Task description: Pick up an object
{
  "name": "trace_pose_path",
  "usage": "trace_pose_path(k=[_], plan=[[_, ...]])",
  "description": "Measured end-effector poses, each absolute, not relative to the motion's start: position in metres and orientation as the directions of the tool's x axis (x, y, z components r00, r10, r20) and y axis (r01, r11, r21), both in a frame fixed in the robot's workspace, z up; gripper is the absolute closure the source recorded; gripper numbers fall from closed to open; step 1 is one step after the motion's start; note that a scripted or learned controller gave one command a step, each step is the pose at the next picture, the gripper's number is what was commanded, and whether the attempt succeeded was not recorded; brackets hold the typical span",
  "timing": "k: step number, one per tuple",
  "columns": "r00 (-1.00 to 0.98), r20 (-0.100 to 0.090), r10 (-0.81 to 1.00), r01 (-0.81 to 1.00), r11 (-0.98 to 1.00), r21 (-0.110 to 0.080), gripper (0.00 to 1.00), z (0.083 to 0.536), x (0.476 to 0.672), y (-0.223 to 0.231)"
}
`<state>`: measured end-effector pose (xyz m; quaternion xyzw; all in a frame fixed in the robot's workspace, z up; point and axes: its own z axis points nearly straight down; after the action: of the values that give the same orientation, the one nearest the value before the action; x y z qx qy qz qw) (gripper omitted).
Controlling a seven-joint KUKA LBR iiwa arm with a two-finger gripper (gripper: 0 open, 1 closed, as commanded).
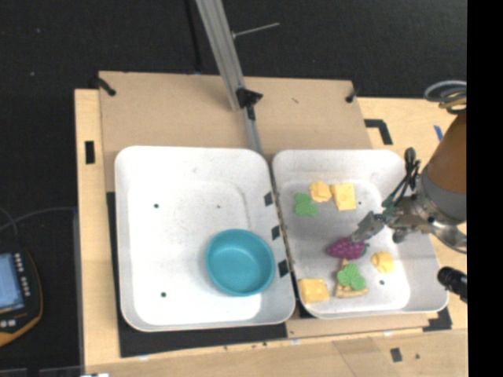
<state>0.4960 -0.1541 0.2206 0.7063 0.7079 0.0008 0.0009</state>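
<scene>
The gripper (368, 228) hangs low in the right bin (393, 167), just above the purple grapes (346, 249).

The view is too blurry to tell how wide the gripper is. The grapes are a small bumpy bunch, lying longways left to right. Yellow pieces (332, 194) and green pieces (306, 206) lie near. A blue bowl (239, 261) sits in the left bin (157, 179).

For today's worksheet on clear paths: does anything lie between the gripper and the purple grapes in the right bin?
Nothing visible does. The gripper sits just above and right of the purple grapes, with bare bin floor between them. The small yellow piece lies off to the right.
</scene>
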Motion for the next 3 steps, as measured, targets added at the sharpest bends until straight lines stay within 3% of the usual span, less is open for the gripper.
trace_pose_path(k=[1,2,3], plan=[[-0.001,0.0,1.0,1.0,0.001,0.003,0.0,0.221,0.496,-0.154],[0.0,-0.001,1.0,1.0,0.0,-0.004,0.0,0.161,0.49,-0.161],[0.001,-0.002,1.0,1.0,-0.001,0.002,0.0,0.101,0.492,-0.164]])
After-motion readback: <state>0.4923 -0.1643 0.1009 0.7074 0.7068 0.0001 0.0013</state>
